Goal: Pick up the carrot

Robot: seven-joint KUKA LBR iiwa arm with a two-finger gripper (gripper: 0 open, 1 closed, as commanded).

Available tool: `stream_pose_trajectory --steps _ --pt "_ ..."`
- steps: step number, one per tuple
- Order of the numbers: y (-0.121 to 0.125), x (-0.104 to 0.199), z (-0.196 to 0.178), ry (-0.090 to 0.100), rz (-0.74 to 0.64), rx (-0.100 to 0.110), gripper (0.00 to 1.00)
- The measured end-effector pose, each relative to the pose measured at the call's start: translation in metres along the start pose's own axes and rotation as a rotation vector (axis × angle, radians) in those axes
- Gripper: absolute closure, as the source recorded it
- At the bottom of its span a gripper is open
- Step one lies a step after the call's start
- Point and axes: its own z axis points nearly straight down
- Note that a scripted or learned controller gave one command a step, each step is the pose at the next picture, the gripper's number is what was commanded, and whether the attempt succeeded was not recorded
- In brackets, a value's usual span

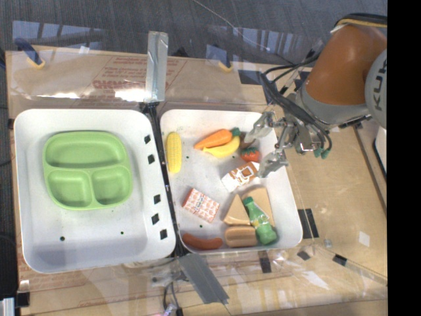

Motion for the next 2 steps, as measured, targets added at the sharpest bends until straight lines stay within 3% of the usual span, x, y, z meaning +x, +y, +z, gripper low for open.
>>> stream_pose_trajectory --steps 1,2 --pt "0.049 -0.07 0.088 0.006 -0.099 -0.005 0.0" --pt "0.055 -0.084 0.147 -0.001 -0.2 -0.001 0.0"
